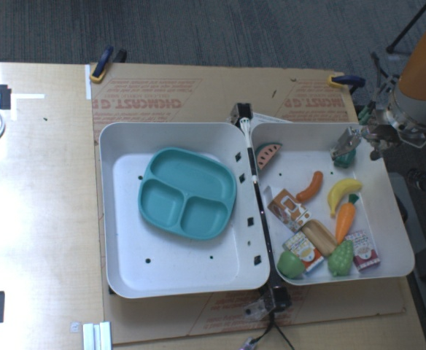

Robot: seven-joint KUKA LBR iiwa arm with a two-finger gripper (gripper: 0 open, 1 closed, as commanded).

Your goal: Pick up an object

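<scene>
- Gripper (346,148) at upper-right corner of right bin (395,214), hanging over bin's back-right part, arm coming in from right edge w/ orange band visible above wrist.
- Fingers: can't tell whether apart or together; dark greyish shape at the tips, too blurry to call it a held item.
- Right bin contents, all toy food, approx back to front:
- Watermelon slice (268,154) near back-left, just beside the divider btwn bins.
- Sausage (310,186), orange-red, mid-bin, tilted diagonally.
- Banana (342,192), yellow, right of sausage, nearest item to gripper but apart from it.
- Carrot (345,219), orange w/ green top, just below banana, touching or nearly so.
- Brown snack packet (288,208) left of centre, below sausage.
- Tan wooden block (319,235) slanting btwn packet and carrot.
- Green apple (290,264) at front-left, against a small white-blue carton (306,250).
- Green leafy veg (341,259) front-centre, next to red-white carton (365,254) at front-right.
- Left bin (118,217) holding teal divided plate (187,193), three compartments, lying flat, slightly rotated.
- Both bins on cardboard sheet (162,97) w/ red print, blue-yellow clamps (102,63) at back corners.
</scene>
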